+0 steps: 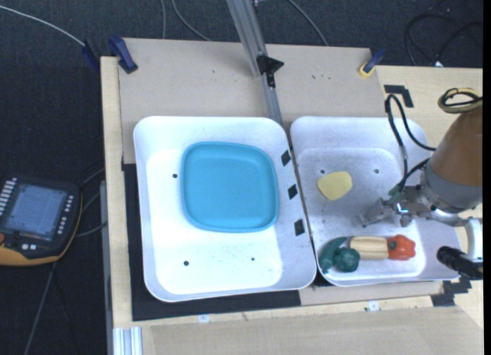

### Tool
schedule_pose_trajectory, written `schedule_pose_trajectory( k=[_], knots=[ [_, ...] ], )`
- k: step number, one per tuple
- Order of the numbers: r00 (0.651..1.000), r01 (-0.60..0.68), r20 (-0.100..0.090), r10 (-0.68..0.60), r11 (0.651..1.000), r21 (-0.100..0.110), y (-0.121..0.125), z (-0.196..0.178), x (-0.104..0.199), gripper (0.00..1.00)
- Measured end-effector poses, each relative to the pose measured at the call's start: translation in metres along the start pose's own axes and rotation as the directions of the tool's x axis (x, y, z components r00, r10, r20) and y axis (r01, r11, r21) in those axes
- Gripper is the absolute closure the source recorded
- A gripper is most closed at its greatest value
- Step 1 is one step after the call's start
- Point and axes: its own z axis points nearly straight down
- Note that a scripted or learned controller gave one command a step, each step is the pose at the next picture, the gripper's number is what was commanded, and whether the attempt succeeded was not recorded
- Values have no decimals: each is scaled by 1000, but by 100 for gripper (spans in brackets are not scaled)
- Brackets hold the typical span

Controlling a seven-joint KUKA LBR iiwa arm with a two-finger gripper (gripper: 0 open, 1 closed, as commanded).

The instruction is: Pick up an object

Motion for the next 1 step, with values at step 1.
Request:
schedule_pose_trajectory(
  k=[1],
  knots=[
    [1000, 0, 2, 0, 1000, -6, 2, -13, 0, 100]
  ],
)
